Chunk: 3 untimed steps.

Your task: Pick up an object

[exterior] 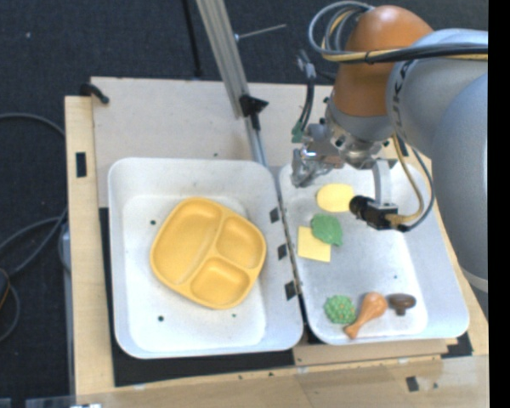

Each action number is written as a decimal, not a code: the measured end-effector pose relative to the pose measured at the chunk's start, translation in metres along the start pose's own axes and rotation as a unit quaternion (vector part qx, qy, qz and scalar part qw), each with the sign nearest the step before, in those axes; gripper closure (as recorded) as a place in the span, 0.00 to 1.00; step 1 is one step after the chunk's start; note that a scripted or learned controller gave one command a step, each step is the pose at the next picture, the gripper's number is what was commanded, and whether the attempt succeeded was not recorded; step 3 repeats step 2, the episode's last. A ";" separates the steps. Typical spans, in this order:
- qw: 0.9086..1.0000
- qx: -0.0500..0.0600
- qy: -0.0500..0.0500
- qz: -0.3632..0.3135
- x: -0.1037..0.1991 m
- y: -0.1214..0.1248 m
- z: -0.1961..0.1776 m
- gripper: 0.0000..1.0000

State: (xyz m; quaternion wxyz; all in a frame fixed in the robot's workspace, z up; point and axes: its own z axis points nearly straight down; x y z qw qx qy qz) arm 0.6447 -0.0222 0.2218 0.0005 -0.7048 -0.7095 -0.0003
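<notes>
Drumstick (366, 312) beside half-hidden mushroom (401, 302)

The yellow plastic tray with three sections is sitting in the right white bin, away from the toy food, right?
Not quite. The camera view shows the yellow plastic tray with three sections in the left white bin, away from the toy food, which lies in the right white bin.

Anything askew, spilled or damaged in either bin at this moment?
Nothing stands out. The yellow divided tray lies flat in the left bin, turned at an angle; the toy foods lie loose in the right bin, none spilled over its rim.
</notes>
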 end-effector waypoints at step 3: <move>1.000 -0.001 0.000 -0.001 0.095 -0.003 -0.007 1.00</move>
